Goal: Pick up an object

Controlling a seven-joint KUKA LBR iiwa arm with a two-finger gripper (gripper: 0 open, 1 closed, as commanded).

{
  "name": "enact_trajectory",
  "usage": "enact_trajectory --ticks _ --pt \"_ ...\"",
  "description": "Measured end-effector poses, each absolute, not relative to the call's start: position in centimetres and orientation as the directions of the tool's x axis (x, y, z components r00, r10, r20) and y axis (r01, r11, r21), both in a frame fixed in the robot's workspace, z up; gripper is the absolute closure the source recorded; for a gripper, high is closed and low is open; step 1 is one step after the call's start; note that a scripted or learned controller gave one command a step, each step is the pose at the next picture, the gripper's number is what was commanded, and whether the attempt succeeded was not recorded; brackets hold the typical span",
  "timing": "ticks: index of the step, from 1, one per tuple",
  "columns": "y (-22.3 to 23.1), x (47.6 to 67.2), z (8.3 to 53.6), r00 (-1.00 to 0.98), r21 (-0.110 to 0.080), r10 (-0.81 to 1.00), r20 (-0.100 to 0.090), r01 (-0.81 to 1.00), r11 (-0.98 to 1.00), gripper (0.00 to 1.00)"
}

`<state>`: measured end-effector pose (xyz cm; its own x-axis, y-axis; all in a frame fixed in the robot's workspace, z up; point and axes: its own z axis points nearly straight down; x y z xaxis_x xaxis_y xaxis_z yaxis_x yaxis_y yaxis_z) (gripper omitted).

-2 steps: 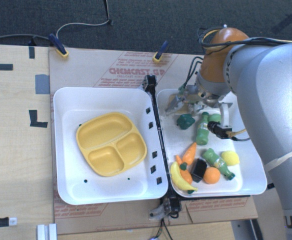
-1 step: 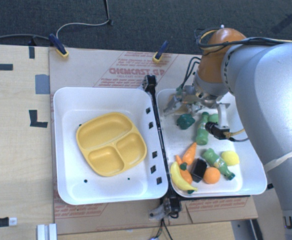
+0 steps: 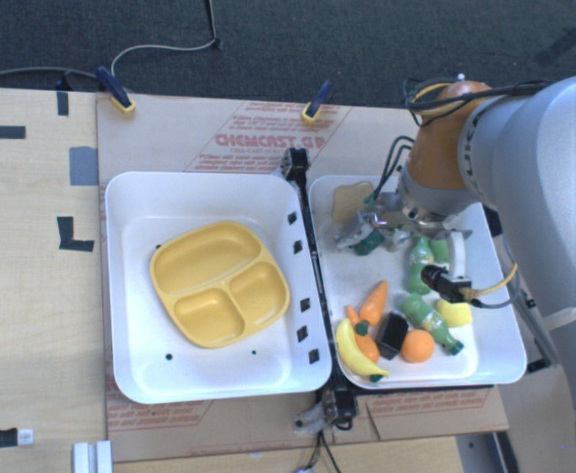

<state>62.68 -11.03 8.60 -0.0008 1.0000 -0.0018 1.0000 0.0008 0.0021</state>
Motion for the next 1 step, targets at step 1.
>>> enact_trajectory --ticks 1 --pt "-9.48 66.88 8.49 -0.002 0.001 1.0 0.0 1.0 0.002 0.0"
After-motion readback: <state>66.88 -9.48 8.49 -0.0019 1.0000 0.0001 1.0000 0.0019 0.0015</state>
